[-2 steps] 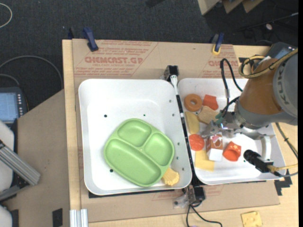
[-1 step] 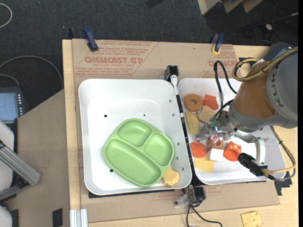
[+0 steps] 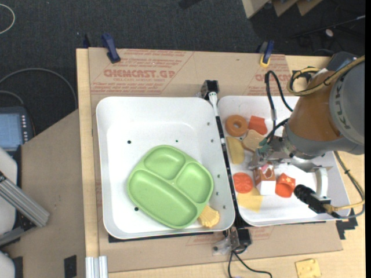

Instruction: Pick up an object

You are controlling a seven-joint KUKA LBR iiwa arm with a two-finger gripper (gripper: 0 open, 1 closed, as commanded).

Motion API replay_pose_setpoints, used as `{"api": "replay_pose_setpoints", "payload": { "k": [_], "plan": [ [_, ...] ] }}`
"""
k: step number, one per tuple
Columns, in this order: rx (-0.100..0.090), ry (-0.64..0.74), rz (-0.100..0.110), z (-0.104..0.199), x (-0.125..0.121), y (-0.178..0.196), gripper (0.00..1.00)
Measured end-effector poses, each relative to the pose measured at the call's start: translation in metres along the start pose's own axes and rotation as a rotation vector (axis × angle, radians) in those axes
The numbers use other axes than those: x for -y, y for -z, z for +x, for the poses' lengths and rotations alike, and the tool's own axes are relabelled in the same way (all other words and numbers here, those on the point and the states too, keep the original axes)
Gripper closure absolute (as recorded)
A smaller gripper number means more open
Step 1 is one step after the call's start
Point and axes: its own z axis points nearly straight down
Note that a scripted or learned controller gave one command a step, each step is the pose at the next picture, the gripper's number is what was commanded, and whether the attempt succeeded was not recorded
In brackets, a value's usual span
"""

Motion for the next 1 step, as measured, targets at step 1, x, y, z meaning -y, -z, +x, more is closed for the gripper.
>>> {"api": "replay_pose_setpoints", "payload": {
  "k": [1],
  "plan": [
    [-0.006, 0.016, -0.009, 0.1127, -0.0331, 0.0943, 1.0]
  ]
}}
